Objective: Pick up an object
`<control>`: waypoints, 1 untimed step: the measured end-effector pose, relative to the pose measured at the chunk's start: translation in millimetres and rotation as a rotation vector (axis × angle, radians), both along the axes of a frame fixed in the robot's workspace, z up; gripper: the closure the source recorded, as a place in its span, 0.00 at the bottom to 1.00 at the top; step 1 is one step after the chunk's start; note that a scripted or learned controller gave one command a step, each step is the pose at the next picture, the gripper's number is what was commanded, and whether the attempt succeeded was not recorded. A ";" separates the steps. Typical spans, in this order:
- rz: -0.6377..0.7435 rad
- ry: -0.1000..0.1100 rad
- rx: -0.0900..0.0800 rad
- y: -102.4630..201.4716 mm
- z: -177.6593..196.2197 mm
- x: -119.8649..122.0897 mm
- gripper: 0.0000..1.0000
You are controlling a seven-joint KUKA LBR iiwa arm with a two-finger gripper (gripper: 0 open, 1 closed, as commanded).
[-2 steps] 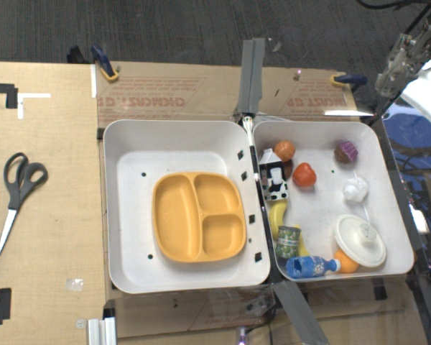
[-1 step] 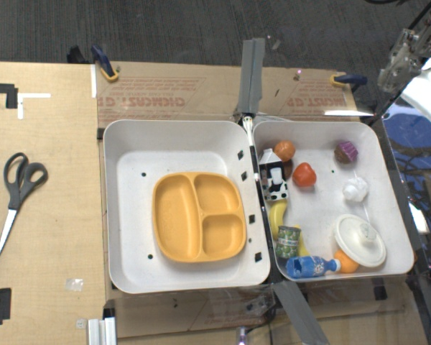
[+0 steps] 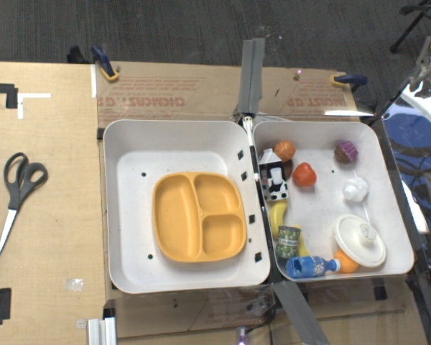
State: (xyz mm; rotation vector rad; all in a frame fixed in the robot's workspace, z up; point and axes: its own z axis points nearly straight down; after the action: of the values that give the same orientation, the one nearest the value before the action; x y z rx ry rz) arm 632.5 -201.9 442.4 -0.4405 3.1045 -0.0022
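Objects for picking, a red ball (image 3: pixel 304 175) and white lid (image 3: pixel 359 240) among them, are crowded into the right bin (image 3: pixel 385 165); the claw's state cannot be told.

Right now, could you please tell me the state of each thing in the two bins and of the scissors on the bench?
Tray: upright, nothing in its compartments, in left bin.
Bottle: lying on its side, cap on.
Can: on its side.
Carton: lying flat.
Banana: unpeeled.
Lid: knob up, in right bin.
Scissors: blades shut.
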 end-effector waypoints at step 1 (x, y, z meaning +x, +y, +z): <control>0.266 0.001 0.000 -19.4 -17.1 15.5 1.00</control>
State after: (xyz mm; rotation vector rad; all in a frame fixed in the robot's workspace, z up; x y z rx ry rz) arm 647.9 -221.3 425.3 -0.8478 3.0196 -0.0005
